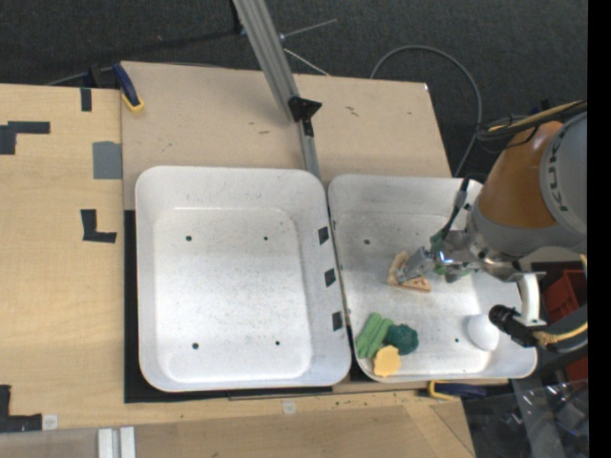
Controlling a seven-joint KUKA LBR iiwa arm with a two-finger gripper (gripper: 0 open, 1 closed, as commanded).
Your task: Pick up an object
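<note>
Yellow lump (387, 361) up front sits untouched, the gripper (431, 261) is down at the tan thing (410, 274), can't tell its jaws, and an off-centre close could shove it away.

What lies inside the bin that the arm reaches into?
A tan piece by the gripper; green pieces, a yellow piece and a white lump near the front wall. The arm hides the bin floor beneath it.
</note>
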